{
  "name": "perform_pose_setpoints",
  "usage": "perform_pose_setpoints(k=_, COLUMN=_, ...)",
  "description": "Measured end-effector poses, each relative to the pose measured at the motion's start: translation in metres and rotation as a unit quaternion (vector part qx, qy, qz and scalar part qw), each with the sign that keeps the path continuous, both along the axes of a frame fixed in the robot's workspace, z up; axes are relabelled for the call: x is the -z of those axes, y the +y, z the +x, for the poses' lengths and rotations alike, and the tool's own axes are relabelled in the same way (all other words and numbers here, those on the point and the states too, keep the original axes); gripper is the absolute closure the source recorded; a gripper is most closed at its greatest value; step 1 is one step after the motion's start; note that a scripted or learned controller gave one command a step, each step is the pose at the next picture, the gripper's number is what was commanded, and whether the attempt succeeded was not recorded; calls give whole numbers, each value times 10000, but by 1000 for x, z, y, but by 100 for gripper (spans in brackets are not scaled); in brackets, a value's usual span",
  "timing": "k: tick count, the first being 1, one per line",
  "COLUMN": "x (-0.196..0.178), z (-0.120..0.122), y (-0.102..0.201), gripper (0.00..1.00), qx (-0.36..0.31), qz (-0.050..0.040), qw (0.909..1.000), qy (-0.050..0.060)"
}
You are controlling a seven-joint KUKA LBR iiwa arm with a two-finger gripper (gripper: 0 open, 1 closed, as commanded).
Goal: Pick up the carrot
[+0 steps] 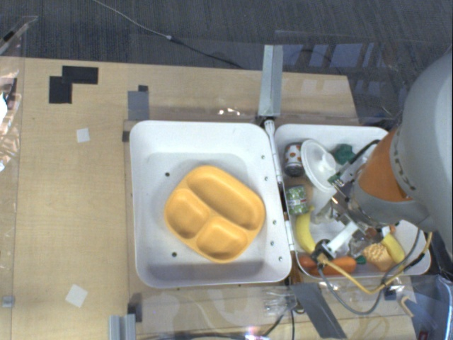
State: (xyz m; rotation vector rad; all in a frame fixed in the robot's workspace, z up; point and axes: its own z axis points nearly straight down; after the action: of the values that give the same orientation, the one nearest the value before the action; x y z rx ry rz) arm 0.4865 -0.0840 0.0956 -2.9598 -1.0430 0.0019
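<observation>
The carrot (342, 264) lies on its side at the near edge of the right-hand bin (368, 132), close to the near wall, with a yellow cable crossing just beside it. To its left a banana (304, 233) runs along the bin's left wall, and to its right sits a lumpy tan thing (379, 256) with another yellow piece (393, 247) past that. The pincer (345, 217) hangs over the middle of this bin, a little farther back than the carrot and not touching it; whether it is apart or together I cannot tell from here. Farther back in the same bin are a small green jar (298, 199), a tin can (293, 160), a white cup (318, 163) tipped on its side and something dark green (345, 151). The left bin (148, 190) on the surface (64, 211) holds a yellow divided plate (214, 212).
</observation>
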Motion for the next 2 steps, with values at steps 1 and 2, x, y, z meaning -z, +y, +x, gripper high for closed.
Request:
perform_pose_setpoints(k=1, x=1, z=78, y=-11, gripper=0, qx=934, qz=-11, qw=9956, qy=-18)
perform_pose_setpoints(k=2, x=-68, z=49, y=-43, gripper=0, qx=-624, qz=-21, qw=9980, qy=-36)
